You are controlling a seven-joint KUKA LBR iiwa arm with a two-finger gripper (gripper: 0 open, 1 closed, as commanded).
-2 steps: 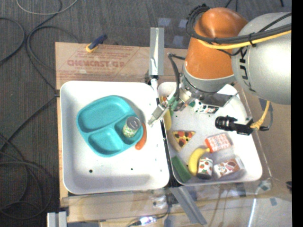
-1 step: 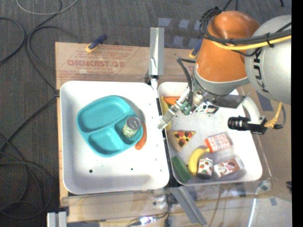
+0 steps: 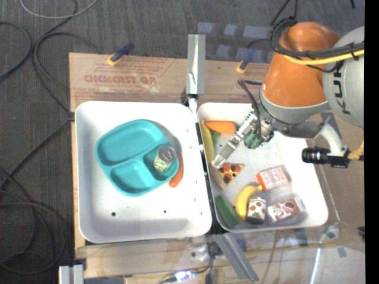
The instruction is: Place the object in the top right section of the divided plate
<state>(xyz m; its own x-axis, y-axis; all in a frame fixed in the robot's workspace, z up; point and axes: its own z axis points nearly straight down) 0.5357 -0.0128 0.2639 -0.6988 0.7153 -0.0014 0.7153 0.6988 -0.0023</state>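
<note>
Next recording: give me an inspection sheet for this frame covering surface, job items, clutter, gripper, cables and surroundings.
Surface: two white bins; left bin, right bin, on a cardboard sheet.
Job's things: teal divided plate in left bin; small can at the plate's right edge, orange carrot-like piece beside it.
Clutter: right bin holds carrot, pizza slice, banana, small cartons.
Gripper: gripper low over right bin; finger state unclear.
Cables: black cables on floor, left.
Surroundings: grey carpet.
</note>
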